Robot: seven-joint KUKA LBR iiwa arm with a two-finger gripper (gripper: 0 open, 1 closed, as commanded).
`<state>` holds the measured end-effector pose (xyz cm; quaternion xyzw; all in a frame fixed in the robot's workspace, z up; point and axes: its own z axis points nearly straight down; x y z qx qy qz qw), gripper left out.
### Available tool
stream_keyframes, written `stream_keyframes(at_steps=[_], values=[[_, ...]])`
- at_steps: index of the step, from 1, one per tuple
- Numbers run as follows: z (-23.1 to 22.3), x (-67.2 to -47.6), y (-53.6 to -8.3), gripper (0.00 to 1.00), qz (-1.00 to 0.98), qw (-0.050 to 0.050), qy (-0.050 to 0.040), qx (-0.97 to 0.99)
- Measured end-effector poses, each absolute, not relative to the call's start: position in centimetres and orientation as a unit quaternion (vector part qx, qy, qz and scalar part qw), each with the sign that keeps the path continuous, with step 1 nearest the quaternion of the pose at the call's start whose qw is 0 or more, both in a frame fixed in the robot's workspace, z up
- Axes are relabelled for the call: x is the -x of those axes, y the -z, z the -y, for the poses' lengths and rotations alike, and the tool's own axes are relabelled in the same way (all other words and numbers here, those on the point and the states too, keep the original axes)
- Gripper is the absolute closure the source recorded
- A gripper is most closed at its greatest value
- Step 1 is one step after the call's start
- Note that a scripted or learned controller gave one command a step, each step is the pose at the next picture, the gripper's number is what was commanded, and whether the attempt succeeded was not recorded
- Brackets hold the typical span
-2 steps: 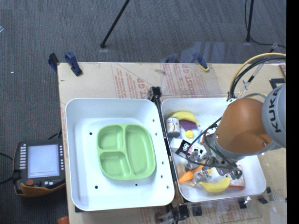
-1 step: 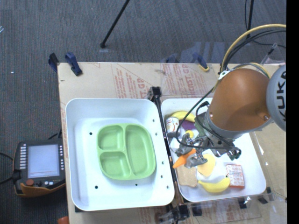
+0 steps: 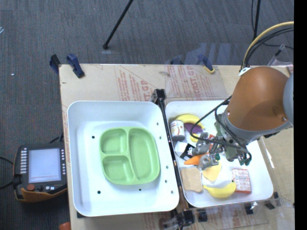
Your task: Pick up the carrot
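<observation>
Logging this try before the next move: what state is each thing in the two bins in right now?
Carrot: lying in the right bin, at the end effector, not lifted.
Tray: flat in the left bin, compartments bare.
Banana: lying near the right bin's front.
Toast: flat, left of the banana.
Can: on its side.
Red packet: flat, right of the banana.

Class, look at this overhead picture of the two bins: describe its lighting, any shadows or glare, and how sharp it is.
Camera view: lighting is soft and even, with no strong glare on the left bin; the green tray casts only a faint shadow; the arm's orange band shades part of the right bin; small items around the end effector, including the carrot, look slightly soft and grainy.
</observation>
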<state>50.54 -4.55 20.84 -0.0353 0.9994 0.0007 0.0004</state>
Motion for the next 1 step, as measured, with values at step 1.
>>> stream_keyframes(at_steps=[1], values=[[1.0, -49.04, -18.8, 1.0, -0.975, -0.002, 0.0, -0.224]])
